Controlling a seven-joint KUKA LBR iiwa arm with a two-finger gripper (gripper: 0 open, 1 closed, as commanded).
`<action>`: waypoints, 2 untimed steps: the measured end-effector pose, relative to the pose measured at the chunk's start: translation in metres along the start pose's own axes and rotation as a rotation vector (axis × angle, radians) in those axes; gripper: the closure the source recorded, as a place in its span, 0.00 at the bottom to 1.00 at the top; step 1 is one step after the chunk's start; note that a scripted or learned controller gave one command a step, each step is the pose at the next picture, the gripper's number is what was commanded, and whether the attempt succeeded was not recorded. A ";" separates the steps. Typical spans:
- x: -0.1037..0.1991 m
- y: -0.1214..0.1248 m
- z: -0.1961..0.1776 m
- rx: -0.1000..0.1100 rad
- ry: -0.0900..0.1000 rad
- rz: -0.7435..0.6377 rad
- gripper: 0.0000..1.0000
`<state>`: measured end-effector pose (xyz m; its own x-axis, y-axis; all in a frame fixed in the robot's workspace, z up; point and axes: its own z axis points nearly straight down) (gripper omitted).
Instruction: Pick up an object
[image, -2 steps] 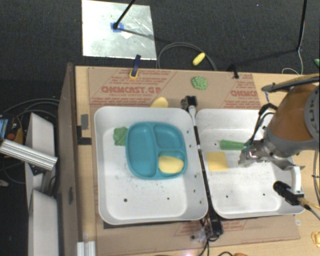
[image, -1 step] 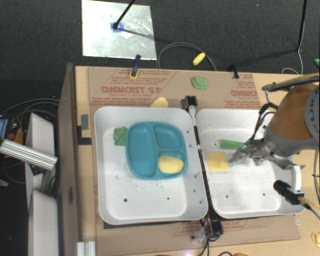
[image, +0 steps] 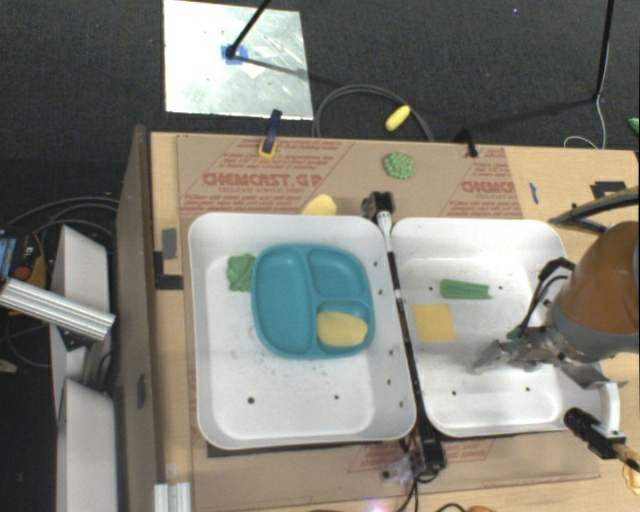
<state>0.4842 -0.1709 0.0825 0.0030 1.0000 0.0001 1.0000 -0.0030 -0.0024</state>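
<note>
In the camera view, two white bins are sitting side by side on the bench (image: 160, 300). The left bin (image: 230, 400) is holding a teal divided plate (image: 300, 300), with a yellow lump (image: 341, 328) lying in the plate's lower right compartment and a green leafy piece (image: 240, 271) touching the plate's left edge. The right bin (image: 500, 400) is carrying a flat yellow square (image: 434, 322) near its left wall and a green stick-shaped piece (image: 465, 290) just above it, apart from it. The arm (image: 605, 300) is reaching in from the right, and the tool (image: 497, 355) is hanging low over the right bin's floor, right of the yellow square and clear of it. Whether its parts are apart or together cannot be told; nothing is showing between them.
</note>
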 end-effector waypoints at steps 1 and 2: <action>0.025 0.041 -0.137 -0.021 -0.004 -0.012 0.00; 0.084 0.057 -0.044 0.002 0.004 -0.012 0.00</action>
<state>0.5412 -0.0869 0.1267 -0.0095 0.9999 0.0039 0.9999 0.0095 -0.0048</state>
